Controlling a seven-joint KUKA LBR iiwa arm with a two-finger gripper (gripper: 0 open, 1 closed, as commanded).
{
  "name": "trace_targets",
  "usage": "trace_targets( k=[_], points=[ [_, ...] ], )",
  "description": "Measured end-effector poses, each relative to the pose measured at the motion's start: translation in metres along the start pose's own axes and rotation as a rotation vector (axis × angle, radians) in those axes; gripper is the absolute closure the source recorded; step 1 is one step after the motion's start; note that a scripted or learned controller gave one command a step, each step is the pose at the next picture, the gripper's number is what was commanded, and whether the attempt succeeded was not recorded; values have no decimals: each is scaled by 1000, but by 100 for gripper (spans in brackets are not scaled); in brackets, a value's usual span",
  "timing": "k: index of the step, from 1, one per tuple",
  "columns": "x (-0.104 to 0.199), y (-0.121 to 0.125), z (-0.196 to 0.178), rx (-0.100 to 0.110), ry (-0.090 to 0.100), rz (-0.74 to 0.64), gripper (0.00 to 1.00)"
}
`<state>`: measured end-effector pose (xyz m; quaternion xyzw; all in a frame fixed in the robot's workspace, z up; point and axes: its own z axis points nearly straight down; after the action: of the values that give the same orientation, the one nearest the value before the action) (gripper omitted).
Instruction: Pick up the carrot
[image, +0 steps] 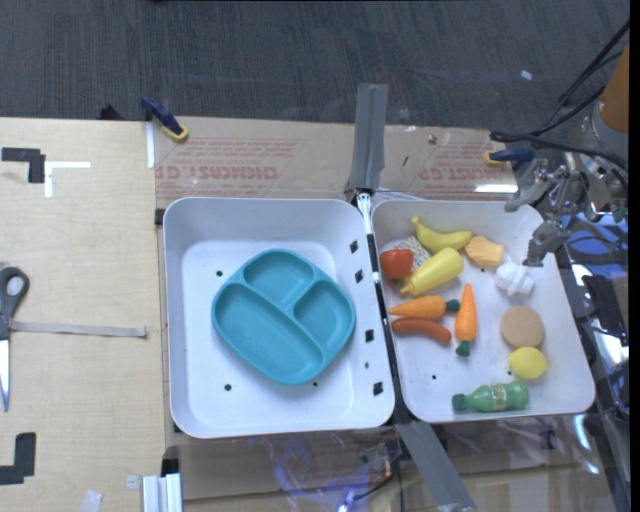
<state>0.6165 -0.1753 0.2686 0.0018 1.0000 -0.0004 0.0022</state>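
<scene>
Nearest the camera in the right bin (575, 330) sit a green bottle (492, 398) and a lemon (527, 362). A bit further back the carrot (466, 313) stands out, long axis running near-to-far, green top toward the camera. A second orange carrot-looking piece (417, 307) lies crosswise just left of it. The gripper (548, 232) hangs at the bin's far right edge, well apart, so the carrot lies down and to its left. Can't tell how the jaws are set from here. The blue divided plate (284, 316) fills the left bin.
</scene>
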Motion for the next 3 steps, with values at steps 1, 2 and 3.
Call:
trace_targets(
  k=[1, 2, 3],
  points=[
    [23, 21, 168, 0, 2, 267, 0],
    [20, 21, 157, 2, -6, 264, 100],
    [69, 8, 175, 1, 0, -18, 100]
  ],
)
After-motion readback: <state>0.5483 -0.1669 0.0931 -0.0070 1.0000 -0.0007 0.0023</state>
